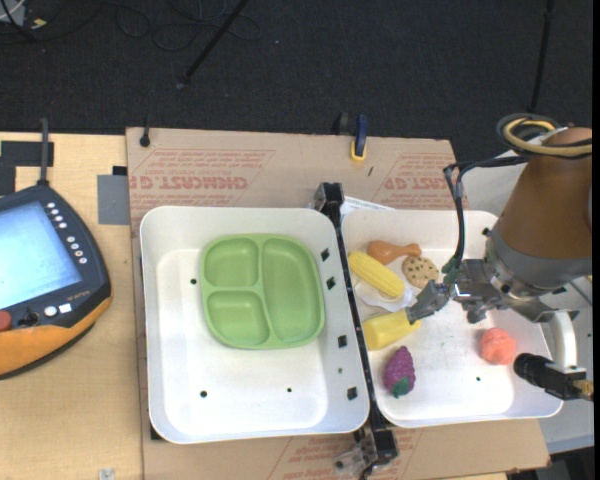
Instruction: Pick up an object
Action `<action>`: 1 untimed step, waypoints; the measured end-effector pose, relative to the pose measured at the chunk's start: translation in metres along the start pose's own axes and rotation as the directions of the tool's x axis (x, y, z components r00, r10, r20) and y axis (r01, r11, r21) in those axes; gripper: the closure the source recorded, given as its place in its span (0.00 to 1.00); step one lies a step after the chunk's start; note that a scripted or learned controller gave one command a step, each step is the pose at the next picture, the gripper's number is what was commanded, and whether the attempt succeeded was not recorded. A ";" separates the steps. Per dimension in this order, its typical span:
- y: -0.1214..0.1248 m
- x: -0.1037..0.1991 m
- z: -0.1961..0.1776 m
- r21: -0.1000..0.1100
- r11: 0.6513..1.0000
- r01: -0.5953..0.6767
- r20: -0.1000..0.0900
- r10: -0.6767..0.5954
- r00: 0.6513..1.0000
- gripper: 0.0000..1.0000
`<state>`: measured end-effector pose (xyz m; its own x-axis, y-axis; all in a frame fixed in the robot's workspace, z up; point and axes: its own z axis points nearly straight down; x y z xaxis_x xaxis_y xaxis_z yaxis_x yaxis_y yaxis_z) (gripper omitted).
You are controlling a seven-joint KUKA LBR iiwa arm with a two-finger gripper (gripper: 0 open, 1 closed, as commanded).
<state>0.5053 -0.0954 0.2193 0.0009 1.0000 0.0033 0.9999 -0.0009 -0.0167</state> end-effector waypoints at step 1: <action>0.002 0.000 -0.006 -0.011 1.000 0.001 0.002 -0.001 1.000 0.00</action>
